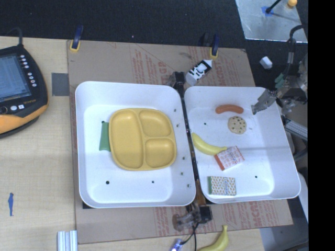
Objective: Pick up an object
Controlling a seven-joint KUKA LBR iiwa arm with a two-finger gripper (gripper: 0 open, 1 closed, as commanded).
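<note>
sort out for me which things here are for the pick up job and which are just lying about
For the job: gripper, sausage, cookie, banana, red packet, green packet.

Lying about: yellow tray, control pad, second banana off the bins.

Light wood-grain tabletop [36, 166] bearing a brown cardboard sheet [141, 61], fixed at its far edge by two clamps, one with a yellow jaw [76, 39] and one blue [214, 45]. On the cardboard, two shallow white bins stand side by side, rims touching: left bin [89, 140], right bin [277, 156]. A black-and-white checkered item [199, 70] lies on the cardboard just beyond the seam between the bins. At the tabletop's left edge rests an orange-and-grey teach pendant [18, 90]; a grey tape patch [60, 83] lies between it and the cardboard. Near edge: a banana [217, 241], a small fixture with cable [189, 219], and a ribbed metal piece [67, 240].
</note>
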